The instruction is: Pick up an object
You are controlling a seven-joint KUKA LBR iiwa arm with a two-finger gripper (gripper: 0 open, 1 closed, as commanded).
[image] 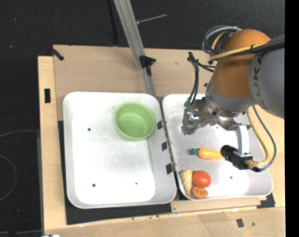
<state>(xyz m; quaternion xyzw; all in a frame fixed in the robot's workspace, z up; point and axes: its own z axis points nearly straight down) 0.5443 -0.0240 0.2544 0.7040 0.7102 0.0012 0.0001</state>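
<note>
1. The table (90,73) carries two white bins side by side.
2. A green bowl (135,121) sits in the left bin (85,181).
3. The gripper (191,122) hangs over the far part of the right bin (258,186).
4. A carrot (208,153), a tomato (201,178) and a pale wedge (187,180) lie in the right bin.

Green bowl (135,121), red tomato (201,178)
</note>
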